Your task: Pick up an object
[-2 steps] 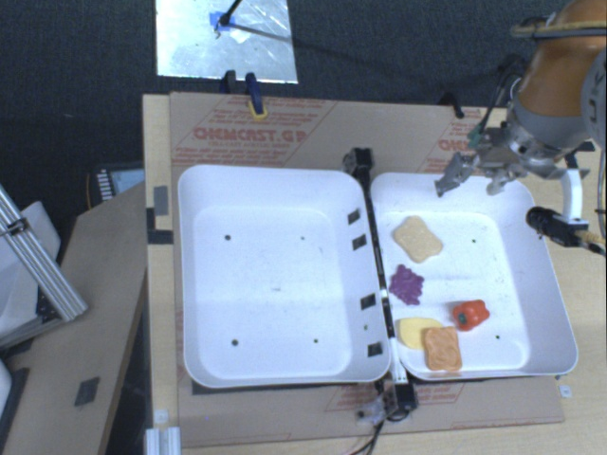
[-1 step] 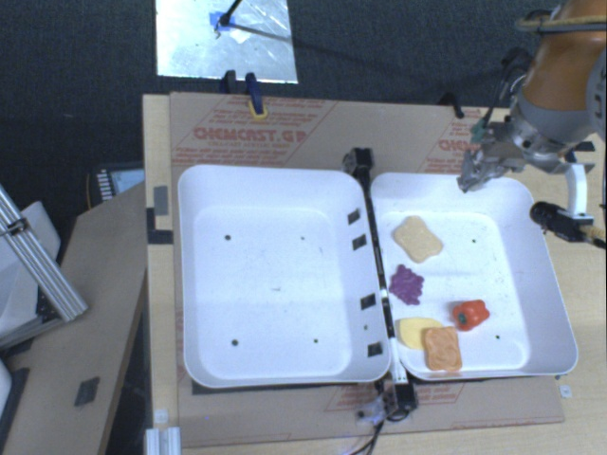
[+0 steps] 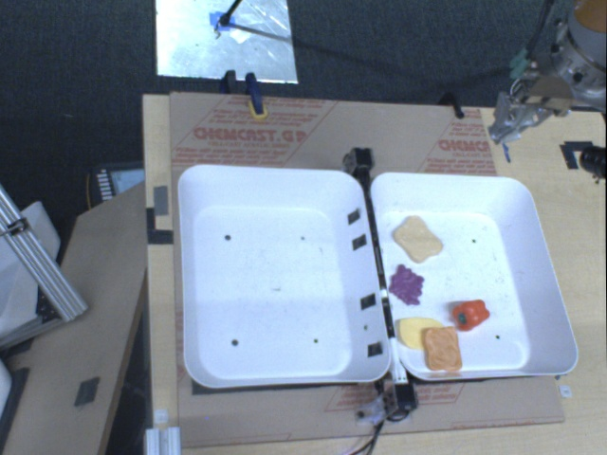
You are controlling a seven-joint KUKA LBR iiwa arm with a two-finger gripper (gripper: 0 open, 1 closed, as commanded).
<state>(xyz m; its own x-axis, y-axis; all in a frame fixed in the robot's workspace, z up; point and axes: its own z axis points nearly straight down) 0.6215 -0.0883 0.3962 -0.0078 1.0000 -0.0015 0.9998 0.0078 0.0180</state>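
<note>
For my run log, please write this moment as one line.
gripper: above bench, behind right bin, holding nothing | right bin: beige piece, purple piece, red pepper, orange cracker | pick: not started

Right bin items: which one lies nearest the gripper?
The pale tan piece, at the bin's far side closest to the gripper; the purple, red, yellow and orange pieces lie farther toward the near edge.

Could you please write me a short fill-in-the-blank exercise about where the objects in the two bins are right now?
1. All the objects lie in the ____ bin.
2. The red pepper lies to the ____ of the purple grapes.
3. The orange cracker partly overlaps the ____ piece beside it.
4. The gripper hangs beyond the ____ edge of the right bin.

Missing words: right; right; yellow; far
</note>
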